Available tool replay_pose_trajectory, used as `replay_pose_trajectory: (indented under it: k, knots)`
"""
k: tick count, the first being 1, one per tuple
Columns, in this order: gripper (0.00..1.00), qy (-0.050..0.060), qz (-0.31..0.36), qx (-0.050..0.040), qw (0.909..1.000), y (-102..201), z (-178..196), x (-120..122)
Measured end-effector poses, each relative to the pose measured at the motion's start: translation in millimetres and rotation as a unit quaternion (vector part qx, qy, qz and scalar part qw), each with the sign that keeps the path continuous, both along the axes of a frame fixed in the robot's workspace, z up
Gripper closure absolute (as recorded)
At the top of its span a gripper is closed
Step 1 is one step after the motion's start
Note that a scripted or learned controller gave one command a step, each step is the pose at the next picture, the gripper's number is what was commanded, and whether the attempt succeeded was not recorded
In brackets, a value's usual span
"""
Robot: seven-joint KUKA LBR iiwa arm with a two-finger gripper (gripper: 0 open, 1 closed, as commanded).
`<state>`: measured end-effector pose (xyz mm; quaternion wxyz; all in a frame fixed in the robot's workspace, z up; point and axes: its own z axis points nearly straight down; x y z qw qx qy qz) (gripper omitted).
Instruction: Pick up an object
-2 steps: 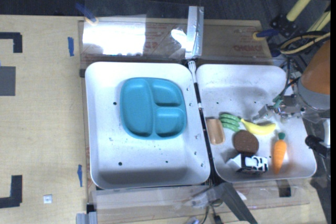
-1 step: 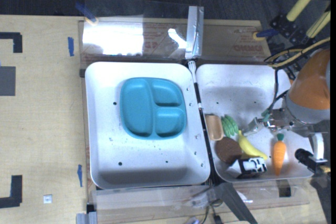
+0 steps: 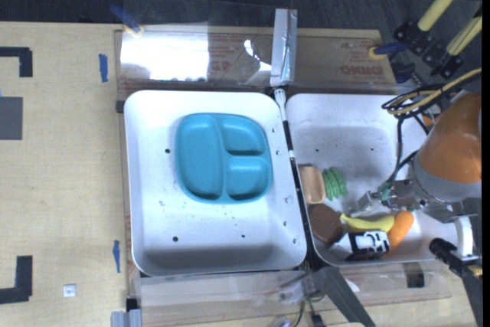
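So far nothing is lifted: your gripper (image 3: 380,199) hangs over the right bin (image 3: 337,126), finger state impossible to tell, just above the banana (image 3: 366,223) and carrot (image 3: 402,225).

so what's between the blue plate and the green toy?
Camera view: bare left-bin floor, both bins' rims, then a tan block beside the green toy; blue plate.

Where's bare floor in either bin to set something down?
Right bin: its far half, above the green item, is bare. Its near end is crowded with the banana, carrot and end effector. Left bin: bare margins ring the blue tray, widest along the near edge.
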<state>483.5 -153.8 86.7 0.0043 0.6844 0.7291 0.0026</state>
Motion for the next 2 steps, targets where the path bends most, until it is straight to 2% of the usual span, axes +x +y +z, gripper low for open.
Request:
replay_pose_trajectory:
  k: [1, 2]
  knots:
    - [1.00, -0.001, -0.001, -0.0007, 1.0000, -1.8, 7.9, 1.7]
    - [1.00, 0.006, -0.133, 0.0013, 0.9911, 37.8, 120.3, 22.0]
